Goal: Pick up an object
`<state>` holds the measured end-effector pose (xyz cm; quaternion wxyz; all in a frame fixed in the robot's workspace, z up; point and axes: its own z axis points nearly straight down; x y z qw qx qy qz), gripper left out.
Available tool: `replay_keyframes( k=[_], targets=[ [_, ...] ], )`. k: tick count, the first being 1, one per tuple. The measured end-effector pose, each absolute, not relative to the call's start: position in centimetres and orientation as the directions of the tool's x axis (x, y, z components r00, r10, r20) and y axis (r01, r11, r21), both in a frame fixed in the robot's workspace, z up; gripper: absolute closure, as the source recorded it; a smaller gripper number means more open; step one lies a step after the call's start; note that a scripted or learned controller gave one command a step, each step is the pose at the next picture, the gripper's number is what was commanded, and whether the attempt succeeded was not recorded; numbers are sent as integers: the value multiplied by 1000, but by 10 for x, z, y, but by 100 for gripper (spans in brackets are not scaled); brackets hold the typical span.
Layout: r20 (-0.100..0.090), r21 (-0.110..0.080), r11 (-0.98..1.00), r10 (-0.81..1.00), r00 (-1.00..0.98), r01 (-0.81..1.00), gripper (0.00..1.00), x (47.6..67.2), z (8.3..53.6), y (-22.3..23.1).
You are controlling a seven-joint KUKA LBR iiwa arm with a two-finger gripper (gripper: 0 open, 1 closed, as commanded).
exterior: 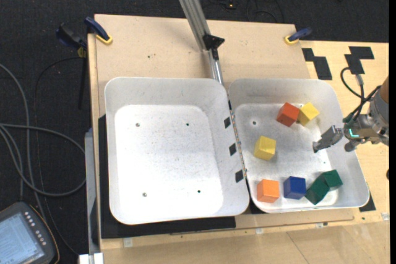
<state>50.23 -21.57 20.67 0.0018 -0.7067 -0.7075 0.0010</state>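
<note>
White right bin (pixel 247 96) held the blocks, centre-right of frame | gripper (pixel 334 138) hovered at its right edge, jaws spread, pinching nothing | step: approach | next: descend over green block (pixel 324 186), lower right

the bench (pixel 161 46) looks like pale matt board, fibrous like pressed wood, and the two bins (pixel 167 145) on it look like white plastic, smooth with a dull sheen and fine dark speckles. the blocks (pixel 265 148) in the bin nearer the gripper (pixel 334 138) are smooth, flat-coloured and matt, of plastic or painted wood, which i cannot tell. the pole (pixel 189 0) above the bins looks like brushed grey metal, and the gripper looks dark and metallic.
</note>
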Motion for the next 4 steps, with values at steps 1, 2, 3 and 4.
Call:
replay_keyframes(
  k=[1,2,3,4],
  targets=[
    [0,0,1,1000,-1,1000,0,503,209,-216],
    [1,-4,-2,1000,2,1000,0,501,162,-223],
    [2,-5,-1,1000,1,1000,0,498,113,-213],
    [-1,0,-1,1000,1,1000,0,498,95,-213]
  ],
)
